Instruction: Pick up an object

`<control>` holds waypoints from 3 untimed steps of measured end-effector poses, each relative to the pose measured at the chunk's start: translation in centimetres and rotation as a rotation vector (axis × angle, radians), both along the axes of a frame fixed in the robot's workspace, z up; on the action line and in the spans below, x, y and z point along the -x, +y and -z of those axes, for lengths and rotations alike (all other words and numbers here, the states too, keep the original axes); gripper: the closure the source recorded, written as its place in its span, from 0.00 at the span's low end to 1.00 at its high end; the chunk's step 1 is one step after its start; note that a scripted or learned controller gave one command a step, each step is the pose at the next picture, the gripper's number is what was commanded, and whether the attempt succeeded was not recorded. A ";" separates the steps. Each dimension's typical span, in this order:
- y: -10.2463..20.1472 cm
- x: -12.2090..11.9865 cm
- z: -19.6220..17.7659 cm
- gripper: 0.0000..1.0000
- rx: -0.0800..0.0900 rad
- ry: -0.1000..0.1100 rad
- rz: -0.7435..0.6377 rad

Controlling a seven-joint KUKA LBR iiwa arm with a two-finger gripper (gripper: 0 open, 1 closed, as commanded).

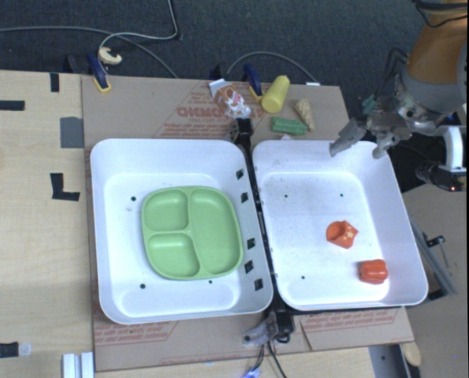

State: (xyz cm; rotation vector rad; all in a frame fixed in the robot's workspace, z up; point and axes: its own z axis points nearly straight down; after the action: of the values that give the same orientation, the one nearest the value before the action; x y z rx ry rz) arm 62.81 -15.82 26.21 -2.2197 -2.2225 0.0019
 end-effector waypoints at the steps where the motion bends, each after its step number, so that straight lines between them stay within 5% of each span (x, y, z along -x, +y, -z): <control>1: -3.6 4.4 10.4 0.00 0.000 0.003 0.001; 2: -1.6 7.6 17.6 0.00 0.000 -0.004 0.000; 3: -1.7 7.5 16.5 1.00 0.004 -0.008 0.001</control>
State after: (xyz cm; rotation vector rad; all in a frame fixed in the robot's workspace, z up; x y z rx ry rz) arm 55.27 -17.50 9.74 -2.2269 -2.2275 -0.0029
